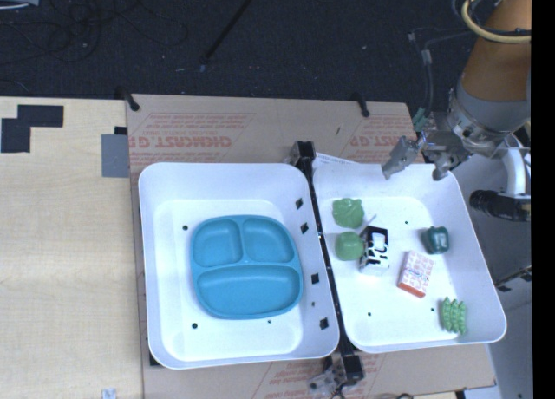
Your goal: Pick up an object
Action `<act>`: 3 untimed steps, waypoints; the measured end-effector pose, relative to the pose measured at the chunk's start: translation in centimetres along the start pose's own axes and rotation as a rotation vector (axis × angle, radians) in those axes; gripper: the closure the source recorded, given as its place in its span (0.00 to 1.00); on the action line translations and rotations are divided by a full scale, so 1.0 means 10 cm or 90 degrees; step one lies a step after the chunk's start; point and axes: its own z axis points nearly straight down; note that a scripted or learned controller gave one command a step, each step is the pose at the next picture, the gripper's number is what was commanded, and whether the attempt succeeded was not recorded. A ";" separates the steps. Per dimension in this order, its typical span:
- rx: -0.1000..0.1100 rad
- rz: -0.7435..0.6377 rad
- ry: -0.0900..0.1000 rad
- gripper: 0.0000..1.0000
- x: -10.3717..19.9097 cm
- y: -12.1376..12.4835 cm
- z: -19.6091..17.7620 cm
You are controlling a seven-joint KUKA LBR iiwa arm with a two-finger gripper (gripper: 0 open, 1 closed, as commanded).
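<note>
Lowest in the frame, a spiky green toy [453, 315] lies by the near right corner of the right bin [486, 284], apart from the other pieces. Up from it rest a pink-and-white patterned packet [416, 273], tilted, and a dark teal object [436, 239] close to the right wall. Toward the bin's left side, a black-and-white item [375, 249] touches a round green piece [349, 245], and a second, lighter green piece [348, 212] sits just above them, near the divider. The left bin [165, 215] holds a blue plate [245, 266] with 3 compartments, lying flat near its middle. Both white bins sit side by side on a sheet of brown cardboard [217, 133] printed with red lettering, which covers part of a pale wooden bench [61, 258] marked by black and grey squares at its left. Behind the bench the floor is dark, with cables trailing across it. The grey arm [494, 68] with its orange band comes in from the upper right, and the gripper [427, 156] hangs over the far edge of the right bin with its 2 fingers spread apart and nothing between them, well above the lighter green piece and touching none of the objects.
</note>
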 end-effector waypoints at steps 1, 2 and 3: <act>0.007 -0.003 0.002 0.00 0.90 -0.53 0.83; 0.002 0.002 0.000 1.00 0.84 -0.50 0.68; -0.011 -0.004 0.002 1.00 1.41 -0.65 -0.98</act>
